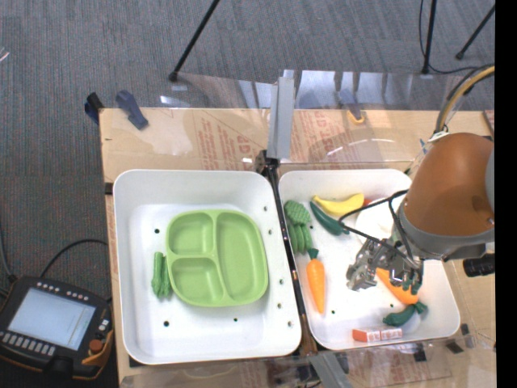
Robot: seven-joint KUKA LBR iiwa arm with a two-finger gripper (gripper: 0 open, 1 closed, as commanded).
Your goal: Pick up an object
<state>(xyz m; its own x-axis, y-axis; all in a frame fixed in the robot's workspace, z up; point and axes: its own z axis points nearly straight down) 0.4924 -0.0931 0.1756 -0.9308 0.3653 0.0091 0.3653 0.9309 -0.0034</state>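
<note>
My gripper (380, 272) hangs low in the right bin (323, 334), just right of its middle, with the orange wrist band above it. Its fingers sit over the bin floor, next to an orange carrot-like piece (401, 291) with a green end (404, 314). A whole toy carrot (316, 282) lies to the gripper's left. A yellow banana (339, 204), a dark green vegetable (327, 217) and a green ridged vegetable (299, 223) lie at the bin's back left. I see nothing held between the fingers.
The left bin (129, 217) holds a green divided plate (216, 257) and a small green pod (159, 275) on its left. A small red and white packet (376, 335) lies at the right bin's front edge. A pendant sits on the floor at bottom left.
</note>
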